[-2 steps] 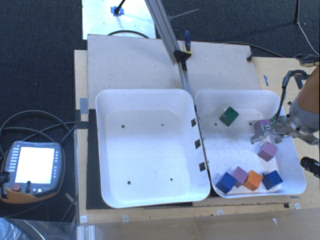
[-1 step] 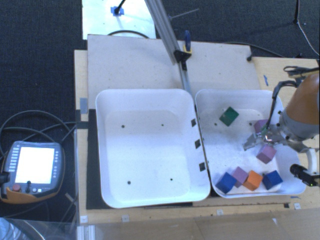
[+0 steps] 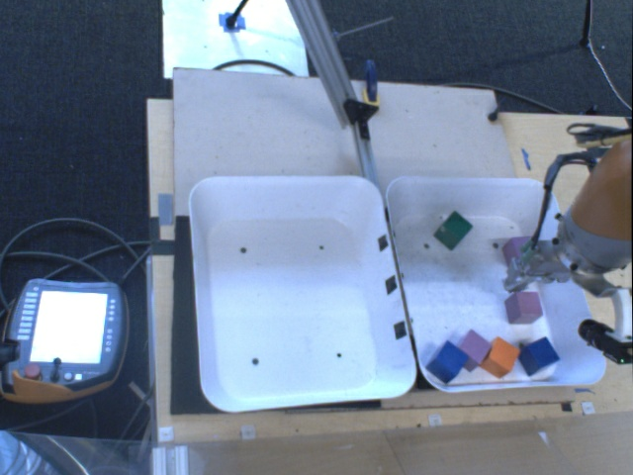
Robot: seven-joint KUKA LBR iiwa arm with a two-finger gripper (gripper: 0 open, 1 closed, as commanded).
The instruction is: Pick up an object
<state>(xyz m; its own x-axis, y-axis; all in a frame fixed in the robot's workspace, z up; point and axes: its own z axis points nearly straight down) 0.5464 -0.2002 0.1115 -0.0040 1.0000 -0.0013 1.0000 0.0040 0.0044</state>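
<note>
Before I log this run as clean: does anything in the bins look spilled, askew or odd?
Nothing stands out. The blocks all lie inside the right bin: a green block apart, the rest clustered near its front edge. None has spilled onto the bench.

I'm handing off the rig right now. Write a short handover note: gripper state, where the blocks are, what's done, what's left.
Gripper: low in the right bin, near its right side, over a purple block; grip unclear.
Blocks, all in the right bin: green block at the back; two blue, one lilac and one orange along the front wall.
Done: nothing visibly lifted.
Left: secure one block and raise it.
</note>
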